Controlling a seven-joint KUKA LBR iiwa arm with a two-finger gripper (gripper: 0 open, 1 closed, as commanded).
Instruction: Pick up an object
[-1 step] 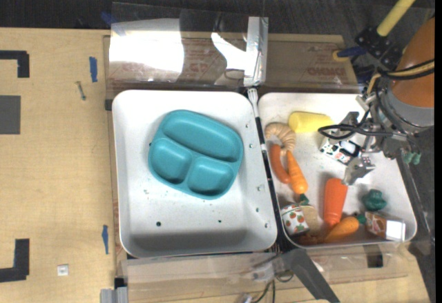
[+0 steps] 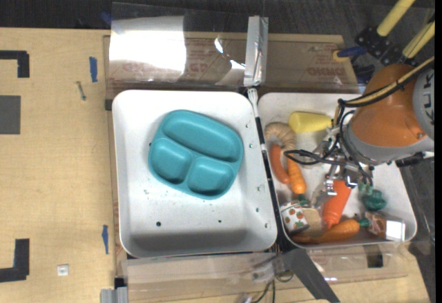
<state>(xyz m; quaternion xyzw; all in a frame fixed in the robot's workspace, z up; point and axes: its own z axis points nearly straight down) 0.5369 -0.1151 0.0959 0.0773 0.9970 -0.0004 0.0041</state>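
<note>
Camera view: two white bins are seen side by side on the table. A teal divided plate is seen lying in the left bin. The right bin at lower right of the frame is crowded with toy food: a yellow piece at its top, a beige roll, an orange carrot near its left wall, another carrot just under the gripper, a third along the bottom. The arm is seen lowered over the bin's middle. Whether the jaws are wide or closed cannot be told.
</note>
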